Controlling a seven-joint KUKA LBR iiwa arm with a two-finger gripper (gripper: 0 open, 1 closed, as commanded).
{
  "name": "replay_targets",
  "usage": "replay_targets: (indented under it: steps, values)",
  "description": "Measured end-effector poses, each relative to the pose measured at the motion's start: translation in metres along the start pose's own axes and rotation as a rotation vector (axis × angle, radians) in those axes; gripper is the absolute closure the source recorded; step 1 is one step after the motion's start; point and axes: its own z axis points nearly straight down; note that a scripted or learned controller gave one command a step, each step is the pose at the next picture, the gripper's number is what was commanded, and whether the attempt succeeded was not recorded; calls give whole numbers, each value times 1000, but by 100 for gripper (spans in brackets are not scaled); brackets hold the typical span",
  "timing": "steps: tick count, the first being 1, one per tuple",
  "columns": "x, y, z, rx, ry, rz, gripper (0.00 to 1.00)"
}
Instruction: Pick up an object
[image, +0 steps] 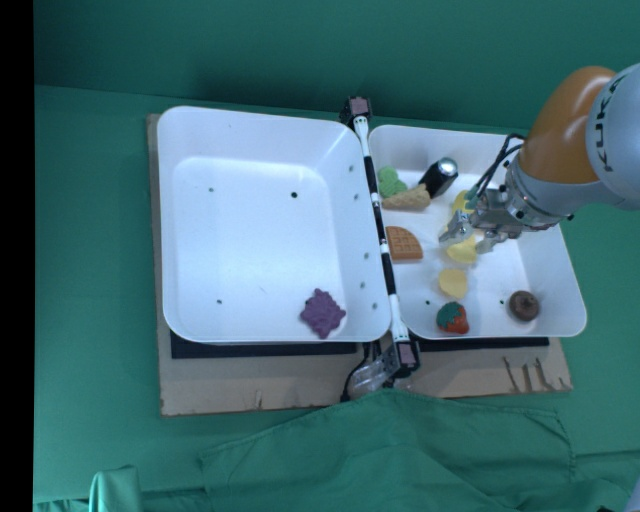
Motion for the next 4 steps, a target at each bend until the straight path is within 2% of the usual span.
replay_targets:
  steps: [1, 2, 3, 4]
  values:
    - [-1, 4, -45, 13, 2, 13, 100]
    - [37, 38, 2, 20, 4, -8, 100]
    - [35, 36, -63, 11, 3, 4, 100]
    - [31, 38, -108, 12, 3, -3, 100]
